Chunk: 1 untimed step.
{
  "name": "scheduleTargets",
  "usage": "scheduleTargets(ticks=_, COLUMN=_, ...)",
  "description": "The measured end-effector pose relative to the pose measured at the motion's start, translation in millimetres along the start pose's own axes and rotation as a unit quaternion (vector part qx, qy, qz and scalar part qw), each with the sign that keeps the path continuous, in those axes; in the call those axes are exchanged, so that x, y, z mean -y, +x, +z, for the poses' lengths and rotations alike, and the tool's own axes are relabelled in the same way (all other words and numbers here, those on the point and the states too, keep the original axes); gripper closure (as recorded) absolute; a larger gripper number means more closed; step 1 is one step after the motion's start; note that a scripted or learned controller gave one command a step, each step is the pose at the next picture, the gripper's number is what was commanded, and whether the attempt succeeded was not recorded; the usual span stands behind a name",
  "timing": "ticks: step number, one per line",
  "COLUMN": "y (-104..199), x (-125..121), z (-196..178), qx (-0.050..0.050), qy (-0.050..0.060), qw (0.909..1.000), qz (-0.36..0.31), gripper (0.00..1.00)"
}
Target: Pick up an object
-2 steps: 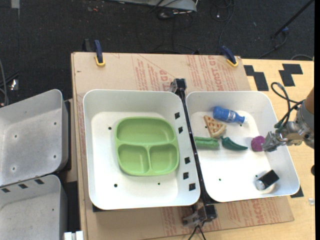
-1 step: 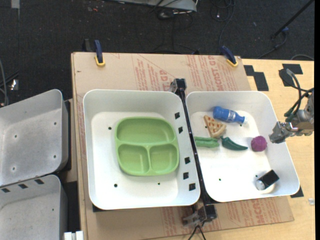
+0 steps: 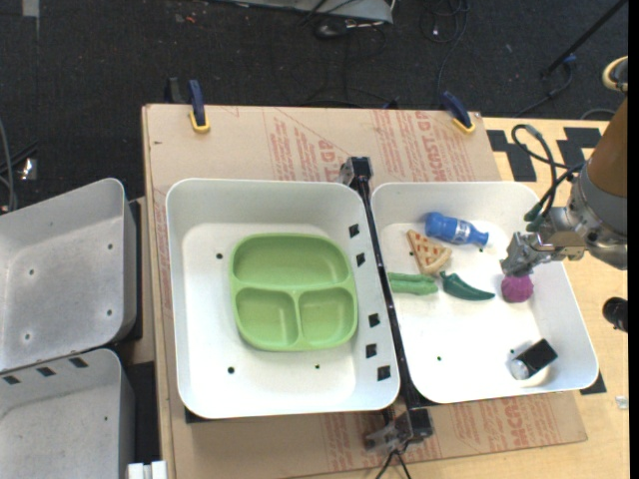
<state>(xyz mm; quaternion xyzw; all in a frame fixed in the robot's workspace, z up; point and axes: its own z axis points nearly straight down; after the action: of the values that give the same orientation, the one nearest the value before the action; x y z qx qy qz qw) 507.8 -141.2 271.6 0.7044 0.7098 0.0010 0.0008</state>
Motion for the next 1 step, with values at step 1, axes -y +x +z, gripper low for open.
scheduleTargets(ticks=1, y=52.0, x=-9.0, z=-4.0, qx=0.0, qy=0.0, qw=1.0, qz=0.0, gripper=1.0)
